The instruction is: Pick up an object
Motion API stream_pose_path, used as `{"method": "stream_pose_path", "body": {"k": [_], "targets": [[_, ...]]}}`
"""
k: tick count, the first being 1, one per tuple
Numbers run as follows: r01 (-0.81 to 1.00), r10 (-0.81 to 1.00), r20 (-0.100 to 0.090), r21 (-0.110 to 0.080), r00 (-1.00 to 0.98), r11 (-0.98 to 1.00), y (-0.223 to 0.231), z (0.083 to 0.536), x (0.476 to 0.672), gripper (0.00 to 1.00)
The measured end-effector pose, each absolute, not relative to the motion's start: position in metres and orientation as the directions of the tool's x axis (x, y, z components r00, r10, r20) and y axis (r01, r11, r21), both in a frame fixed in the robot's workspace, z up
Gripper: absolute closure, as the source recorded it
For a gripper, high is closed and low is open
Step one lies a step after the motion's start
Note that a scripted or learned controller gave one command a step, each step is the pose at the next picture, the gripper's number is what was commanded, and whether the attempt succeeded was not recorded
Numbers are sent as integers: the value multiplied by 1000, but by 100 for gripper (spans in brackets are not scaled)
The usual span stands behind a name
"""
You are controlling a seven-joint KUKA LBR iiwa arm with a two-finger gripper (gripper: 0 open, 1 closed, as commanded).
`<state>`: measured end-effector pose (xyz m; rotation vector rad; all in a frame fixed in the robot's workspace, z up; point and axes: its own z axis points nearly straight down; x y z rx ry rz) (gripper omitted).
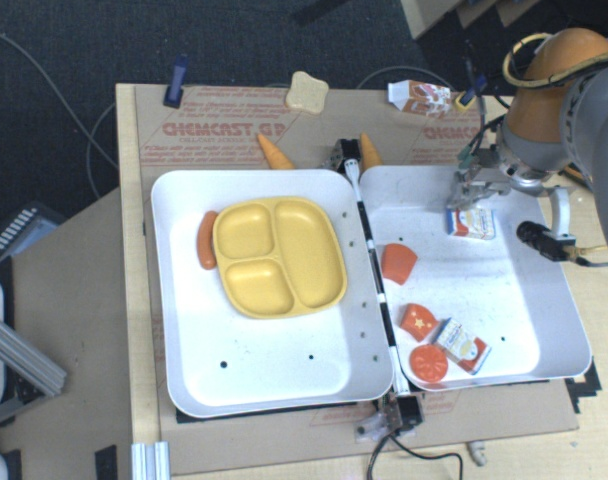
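My gripper [474, 190] reaches into the far part of the right bin [544, 308] from the upper right. It is directly above a small white, red and blue carton [471, 224], close to its far edge or touching it; I cannot tell which. Nearer in the same bin lie an orange-red wedge [398, 263], a red piece with a yellow mark [418, 320], a tomato slice [429, 363] and a second small carton [462, 345].
The left bin [274, 368] holds a yellow divided plate [279, 256] with a sausage [206, 240] at its left side. Behind the bins on the board lie a bread slice [307, 92], two carrots [274, 152], a milk carton [421, 96] and a blue clip [175, 82].
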<state>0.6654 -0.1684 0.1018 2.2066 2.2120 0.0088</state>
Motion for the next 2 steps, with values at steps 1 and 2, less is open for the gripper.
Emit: {"method": "stream_pose_path", "body": {"k": [1, 2], "targets": [[1000, 1000, -8, 15, -2, 3, -168, 101, 665, 0], [1000, 1000, -2, 10, -2, 2, -171, 90, 662, 0]]}}
